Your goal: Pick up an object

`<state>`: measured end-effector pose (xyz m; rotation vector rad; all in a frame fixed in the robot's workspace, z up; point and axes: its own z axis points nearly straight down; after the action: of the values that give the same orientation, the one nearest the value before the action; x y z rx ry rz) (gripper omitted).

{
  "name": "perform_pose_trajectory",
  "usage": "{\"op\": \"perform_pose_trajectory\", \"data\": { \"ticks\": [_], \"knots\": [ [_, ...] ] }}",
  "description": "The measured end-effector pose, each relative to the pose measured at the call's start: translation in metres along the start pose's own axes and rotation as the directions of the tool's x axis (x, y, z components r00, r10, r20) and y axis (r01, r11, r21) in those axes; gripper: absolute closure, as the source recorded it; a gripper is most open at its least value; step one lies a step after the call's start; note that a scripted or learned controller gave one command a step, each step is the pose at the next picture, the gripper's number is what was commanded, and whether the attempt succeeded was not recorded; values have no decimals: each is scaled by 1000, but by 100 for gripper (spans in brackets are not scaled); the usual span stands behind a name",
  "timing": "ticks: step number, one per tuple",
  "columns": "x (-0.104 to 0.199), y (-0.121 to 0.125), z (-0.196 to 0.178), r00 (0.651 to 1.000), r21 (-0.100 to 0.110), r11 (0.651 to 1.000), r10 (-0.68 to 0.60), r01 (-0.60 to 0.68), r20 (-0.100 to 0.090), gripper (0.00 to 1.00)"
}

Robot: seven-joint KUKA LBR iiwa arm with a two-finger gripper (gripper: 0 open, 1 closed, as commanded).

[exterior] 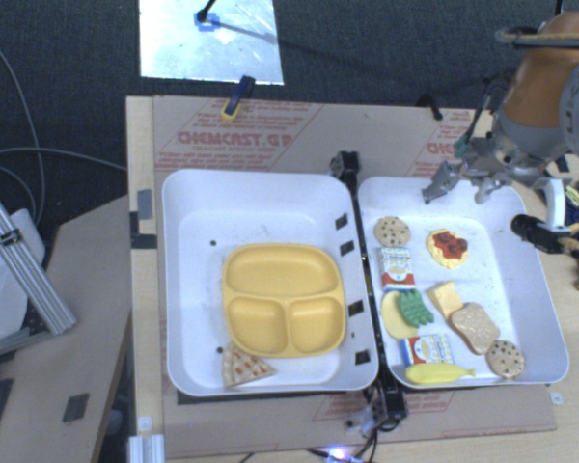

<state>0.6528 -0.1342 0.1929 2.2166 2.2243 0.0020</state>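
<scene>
The gripper (pixel 460 183) hangs with jaws apart and nothing between them, over the back edge of the right bin (pixel 536 302); the pickable pieces lie in that bin, packed close. That crowding is the risk, I judge: a finger could land on a neighbour and nudge or miss.

Count, large to small: two bins; one yellow tray (pixel 284 299) in the left bin (pixel 193 258); right of the tray, one banana (pixel 438 373), one bread slice (pixel 475 326), two cookies (pixel 392 231), one pizza slice (pixel 243 367) just below the tray.
</scene>
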Motion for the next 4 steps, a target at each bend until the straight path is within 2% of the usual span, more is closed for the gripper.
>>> {"op": "perform_pose_trajectory", "data": {
  "ticks": [1, 2, 3, 4],
  "knots": [
    [-29, -44, 114, 1000, 8, 1000, 5, -5, -1, 0],
    [-70, 18, 106, 1000, 0, 1000, 0, 0, -1, 0],
    [-41, -30, 108, 1000, 4, 1000, 2, -2, -1, 0],
    [-75, -72, 108, 1000, 4, 1000, 6, -6, 1, 0]
  ]
}}
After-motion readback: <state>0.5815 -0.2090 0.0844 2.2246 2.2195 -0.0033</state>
